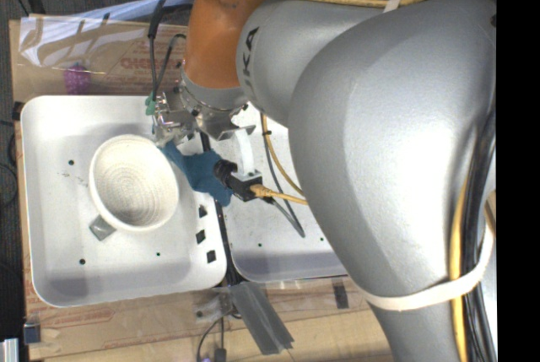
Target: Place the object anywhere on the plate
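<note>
The plate [133,183] is round and white, with faint concentric rings at its centre and a raised rim. It sits in the left bin [51,267], towards that bin's right half and roughly midway between its near and far walls, and it looks slightly tilted, with its near-left edge resting by a small grey piece. The object [196,170] is a soft, crumpled, teal-blue thing of irregular outline. It lies just right of the plate, at the plate's far-right rim and over the seam between the two bins; whether it touches the rim cannot be told.
</note>
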Robot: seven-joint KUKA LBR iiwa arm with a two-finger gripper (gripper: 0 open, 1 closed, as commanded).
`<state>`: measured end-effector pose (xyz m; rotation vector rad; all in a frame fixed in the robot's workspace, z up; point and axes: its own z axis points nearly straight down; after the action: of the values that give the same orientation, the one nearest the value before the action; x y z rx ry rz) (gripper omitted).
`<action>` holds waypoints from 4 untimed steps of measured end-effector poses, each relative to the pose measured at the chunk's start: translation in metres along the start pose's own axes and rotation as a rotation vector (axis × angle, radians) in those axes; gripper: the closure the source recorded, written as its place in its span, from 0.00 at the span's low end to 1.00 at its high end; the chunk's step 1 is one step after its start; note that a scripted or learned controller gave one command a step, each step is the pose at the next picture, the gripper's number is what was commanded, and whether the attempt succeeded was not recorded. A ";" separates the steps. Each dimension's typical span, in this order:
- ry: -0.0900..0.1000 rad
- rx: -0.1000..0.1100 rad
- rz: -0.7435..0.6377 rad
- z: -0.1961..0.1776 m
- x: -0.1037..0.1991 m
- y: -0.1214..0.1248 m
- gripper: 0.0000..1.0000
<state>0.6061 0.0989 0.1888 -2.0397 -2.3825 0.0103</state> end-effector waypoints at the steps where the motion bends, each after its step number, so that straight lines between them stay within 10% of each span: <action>1: 0.001 0.002 0.016 0.001 -0.063 -0.013 1.00; 3: -0.001 -0.001 0.062 -0.003 0.038 0.003 1.00; 4: 0.000 0.002 0.115 0.000 -0.024 0.003 1.00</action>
<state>0.6129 0.0755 0.1886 -2.1733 -2.2604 0.0125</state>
